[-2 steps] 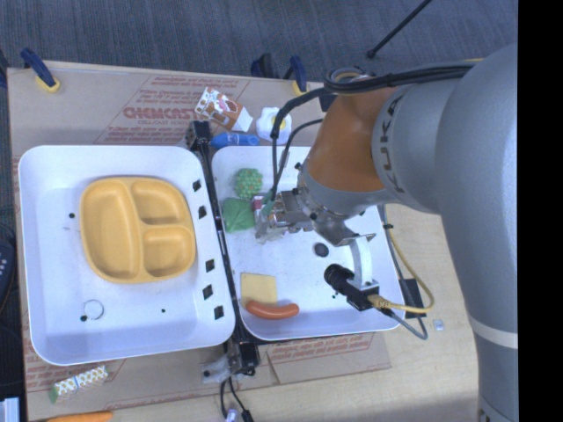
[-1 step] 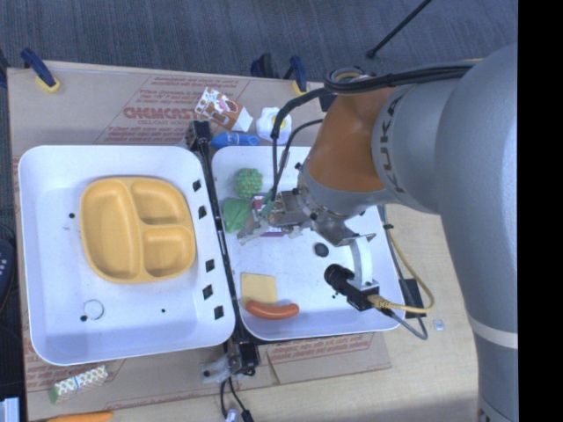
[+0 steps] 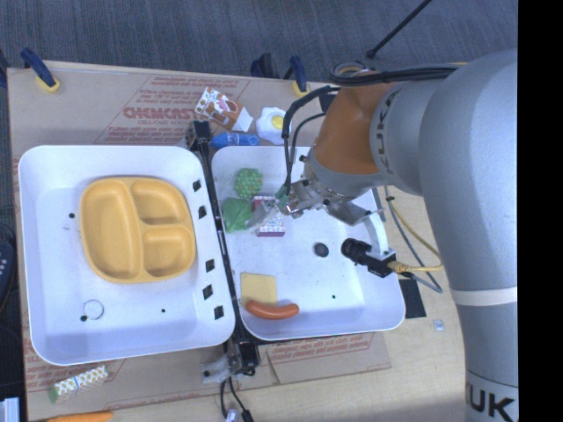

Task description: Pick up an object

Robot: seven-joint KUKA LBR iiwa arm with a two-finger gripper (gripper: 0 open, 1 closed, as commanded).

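Yellow plastic marks the biggest item on the counter: a divided yellow tray (image 3: 137, 229) lying in the middle of the left bin (image 3: 44, 323). The grey arm (image 3: 440, 148) with its orange band reaches over the right bin (image 3: 383, 310), and its end effector (image 3: 288, 199) hangs low near that bin's far left part, just beside a small pink and white packet (image 3: 269, 227) and a green bumpy ball (image 3: 248, 181). A green leafy piece (image 3: 236, 213) lies against the bin's left wall. Whether the end effector is apart or together cannot be told, as the wrist hides it. Near the bin's front edge lie a yellow cheese slice (image 3: 259, 287) and a toy sausage (image 3: 272, 309), touching. A small snack packet (image 3: 216, 106) rests on the cardboard behind the bins.
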